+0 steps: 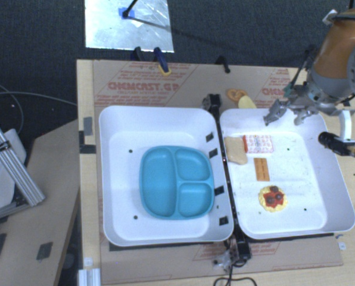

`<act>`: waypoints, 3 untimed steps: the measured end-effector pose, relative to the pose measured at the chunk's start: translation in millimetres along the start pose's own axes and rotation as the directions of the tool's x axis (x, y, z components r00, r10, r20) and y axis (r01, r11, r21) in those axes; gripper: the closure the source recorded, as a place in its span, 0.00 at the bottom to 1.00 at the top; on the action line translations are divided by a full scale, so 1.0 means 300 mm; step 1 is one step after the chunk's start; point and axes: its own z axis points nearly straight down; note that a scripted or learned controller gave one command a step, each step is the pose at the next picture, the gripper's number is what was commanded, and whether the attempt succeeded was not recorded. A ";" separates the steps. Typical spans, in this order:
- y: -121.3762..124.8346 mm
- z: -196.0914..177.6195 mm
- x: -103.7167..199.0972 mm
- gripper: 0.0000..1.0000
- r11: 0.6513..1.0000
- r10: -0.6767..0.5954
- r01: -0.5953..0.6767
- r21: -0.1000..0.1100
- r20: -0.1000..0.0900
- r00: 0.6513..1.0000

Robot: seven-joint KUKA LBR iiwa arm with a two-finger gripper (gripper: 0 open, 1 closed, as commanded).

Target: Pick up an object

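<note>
Below the spread, empty tool (285,113), the wafer bar (261,169) lies lengthwise near-to-far.

The worktop (88,177) is pale wood, and a brown printed board (183,79) lies flat across most of it. Two shallow white bins sit side by side on that board, touching along their inner edges: the left bin (121,124) and the right bin (326,195). Black clips (213,154) line the seam between them. At the board's far edge sit a blue and yellow clamp (161,61) and, just behind the right bin, two small tan pieces (241,98).
</note>
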 end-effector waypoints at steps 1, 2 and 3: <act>-0.134 0.321 -0.125 0.00 1.000 0.007 -0.007 -0.004 -0.005 1.000; -0.232 0.329 0.026 0.00 1.000 -0.003 0.003 -0.009 0.005 1.000; -0.479 -0.012 0.309 0.00 1.000 -0.007 0.007 -0.004 -0.004 1.000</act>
